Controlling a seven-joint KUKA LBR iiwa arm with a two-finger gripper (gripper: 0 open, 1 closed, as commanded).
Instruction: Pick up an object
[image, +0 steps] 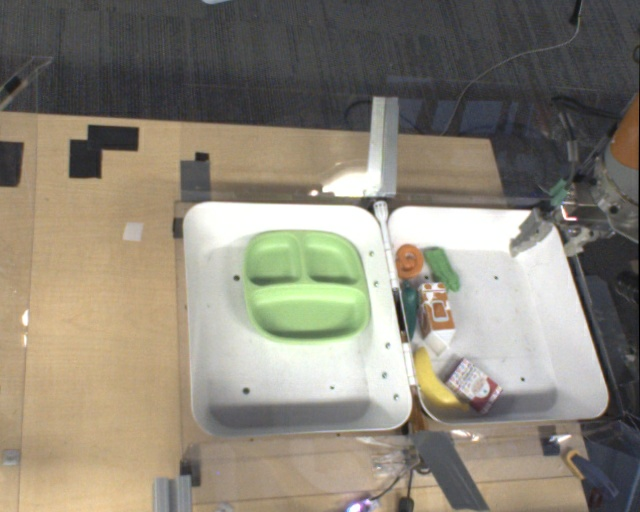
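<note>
On the right bin (560, 330), the banana (432, 378) lies well apart from the hand (530, 236).

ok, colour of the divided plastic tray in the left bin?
Light green, clearest in the camera view.

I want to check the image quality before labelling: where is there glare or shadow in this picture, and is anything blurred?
Camera view: bright glare on the bench just behind the left bin; soft shadow along both bins' near walls; the green plate is sharp; the gripper at the right bin's far corner looks slightly blurred.

Grey arm (600, 195), orange band, grey pincer (527, 236)
</note>
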